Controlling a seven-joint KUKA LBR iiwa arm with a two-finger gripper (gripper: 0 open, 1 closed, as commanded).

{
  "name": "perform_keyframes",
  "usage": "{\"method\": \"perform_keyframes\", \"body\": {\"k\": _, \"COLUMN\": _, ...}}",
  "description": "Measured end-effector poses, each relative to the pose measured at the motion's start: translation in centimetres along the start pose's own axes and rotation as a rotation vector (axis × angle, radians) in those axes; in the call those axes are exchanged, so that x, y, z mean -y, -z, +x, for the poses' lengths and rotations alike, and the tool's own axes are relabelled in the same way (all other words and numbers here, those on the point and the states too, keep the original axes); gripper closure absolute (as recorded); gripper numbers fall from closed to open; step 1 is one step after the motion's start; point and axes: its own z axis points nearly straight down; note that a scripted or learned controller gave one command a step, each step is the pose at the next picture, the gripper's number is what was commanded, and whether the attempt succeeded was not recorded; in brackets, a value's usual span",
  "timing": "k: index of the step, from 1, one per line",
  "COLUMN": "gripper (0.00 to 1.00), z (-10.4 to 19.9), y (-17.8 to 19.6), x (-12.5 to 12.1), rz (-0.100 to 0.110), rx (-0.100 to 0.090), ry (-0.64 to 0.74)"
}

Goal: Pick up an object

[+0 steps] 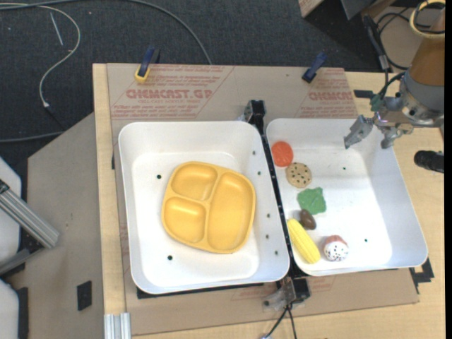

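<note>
Two white bins are seen side by side on the bench (212, 90). In the left bin (134, 161) a yellow divided plate (209, 206) is laid flat near the middle. The right bin (395, 210) carries small toy foods along its left wall: an orange tomato (282, 153) at the far end, a cookie (299, 175) just nearer, then a green piece (311, 200), a brown piece (308, 220) touching it from below, a yellow corn cob (303, 240) lying aslant at the near left corner, and a white speckled ball (335, 248) just beside the cob.

The hand (369, 134) is held over the far edge of the right bin, well apart from the foods. Its two fingers (355, 133) are spread, and nothing is seen between them. The arm (427, 76) is seen entering from the right, its orange band above the wrist. Two clamps, one blue and yellow (147, 62) and one blue (314, 67), are seen at the bench's far edge.
</note>
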Motion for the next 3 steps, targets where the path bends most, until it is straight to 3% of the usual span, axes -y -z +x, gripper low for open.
{"method": "perform_keyframes", "body": {"k": 1, "gripper": 0.00, "z": 0.1, "y": 0.9, "x": -0.3, "rz": -0.015, "rx": 0.004, "ry": 0.004}}
{"method": "perform_keyframes", "body": {"k": 3, "gripper": 0.00, "z": -0.1, "y": -9.7, "x": -1.4, "rz": -0.014, "rx": 0.003, "ry": 0.005}}
